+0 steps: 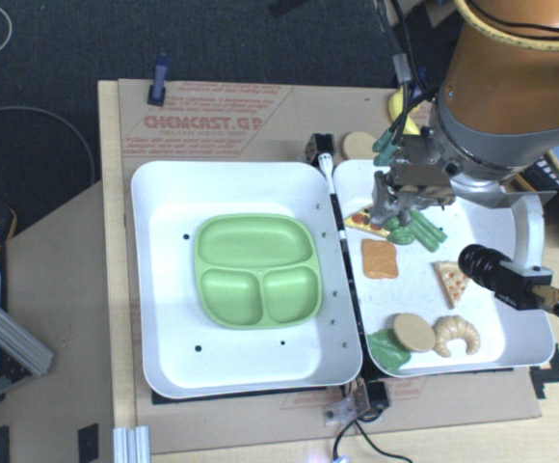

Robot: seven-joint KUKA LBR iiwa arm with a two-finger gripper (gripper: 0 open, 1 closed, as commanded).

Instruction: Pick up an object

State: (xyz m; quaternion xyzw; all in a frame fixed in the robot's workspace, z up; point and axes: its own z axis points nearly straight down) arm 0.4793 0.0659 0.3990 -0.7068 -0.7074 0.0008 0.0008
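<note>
My gripper [392,216] hangs low over the far left part of the right bin [530,347]. Its tips sit at a pizza-like slice [360,223] and a green toy vegetable [421,231]. Further toward the front lie an orange-brown toast piece [380,259], a cracker wedge [450,282], a croissant [458,333], a round tan biscuit [413,332] and a green leaf-shaped piece [385,350]. The arm's body hides the bin's far right part.
The left bin [154,258] holds a green divided plate [257,269]. A black cylindrical part with a cable [496,271] reaches into the right bin from the right. A black clamp [318,148] and a tan disc [359,145] sit behind the bins.
</note>
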